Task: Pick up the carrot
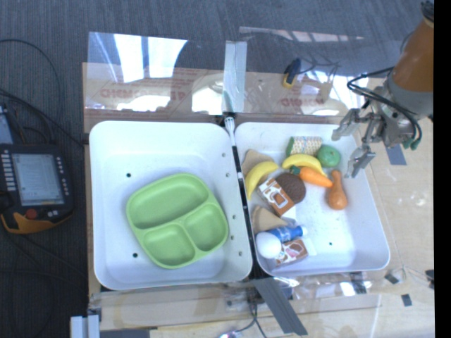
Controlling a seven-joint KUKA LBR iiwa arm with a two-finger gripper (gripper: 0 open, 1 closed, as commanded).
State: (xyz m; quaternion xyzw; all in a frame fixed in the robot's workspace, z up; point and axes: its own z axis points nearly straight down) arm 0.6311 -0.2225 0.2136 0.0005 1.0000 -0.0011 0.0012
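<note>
Crowding is threatening the grasp: the small orange plastic carrot [316, 177] is lying against a yellow banana [301, 162] near the bench's right edge. The two-finger gripper [357, 145], hanging wide and holding nothing, is risking a pinch on both.

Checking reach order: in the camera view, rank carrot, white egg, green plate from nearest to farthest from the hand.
1. Carrot, right bin, just left of the hand.
2. White egg, right bin's front-left corner.
3. Green plate, left bin, farthest.
</note>
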